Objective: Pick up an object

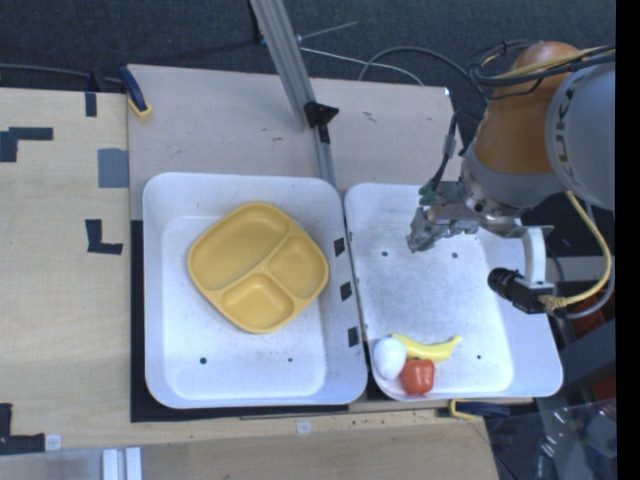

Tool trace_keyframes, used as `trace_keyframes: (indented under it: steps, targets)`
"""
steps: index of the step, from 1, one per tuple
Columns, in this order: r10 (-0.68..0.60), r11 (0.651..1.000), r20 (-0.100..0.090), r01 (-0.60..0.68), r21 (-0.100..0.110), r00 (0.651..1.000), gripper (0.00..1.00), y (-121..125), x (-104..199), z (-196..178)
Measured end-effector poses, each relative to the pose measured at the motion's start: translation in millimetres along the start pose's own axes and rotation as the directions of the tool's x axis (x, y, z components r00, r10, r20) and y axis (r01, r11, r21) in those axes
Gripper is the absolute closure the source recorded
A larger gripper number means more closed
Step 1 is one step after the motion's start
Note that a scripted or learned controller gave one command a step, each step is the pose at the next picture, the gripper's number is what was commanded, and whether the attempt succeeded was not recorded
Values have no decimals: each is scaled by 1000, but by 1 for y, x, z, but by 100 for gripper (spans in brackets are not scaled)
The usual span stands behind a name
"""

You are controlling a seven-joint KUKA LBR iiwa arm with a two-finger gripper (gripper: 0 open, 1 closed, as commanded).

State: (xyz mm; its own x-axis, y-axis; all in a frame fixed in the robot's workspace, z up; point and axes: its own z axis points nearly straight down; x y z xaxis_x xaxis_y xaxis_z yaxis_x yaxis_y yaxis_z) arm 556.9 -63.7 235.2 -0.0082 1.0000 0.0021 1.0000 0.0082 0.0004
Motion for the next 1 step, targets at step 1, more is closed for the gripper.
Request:
trace_keyframes:
  steps: [1]
  targets:
    - [2,1000,1,-2,2,1000,100,28,45,12]
